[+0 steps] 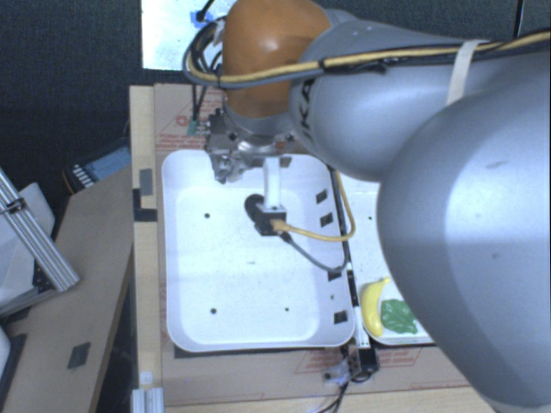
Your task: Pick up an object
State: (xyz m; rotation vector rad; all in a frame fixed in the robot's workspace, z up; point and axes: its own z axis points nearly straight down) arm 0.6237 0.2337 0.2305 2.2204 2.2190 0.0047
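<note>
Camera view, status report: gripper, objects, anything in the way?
Gripper over far end of left bin. Banana and green item lie in right bin, apart from gripper. Arm covers most of right bin.

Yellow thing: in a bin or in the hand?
In a bin: the yellow thing lies in the right bin's near corner, beside a green thing.

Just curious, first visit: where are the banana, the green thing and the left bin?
banana [372, 310], camera view, middle of its curve.
green thing [399, 316], camera view, its middle.
left bin [224, 310], camera view, bare floor near the front.
</note>
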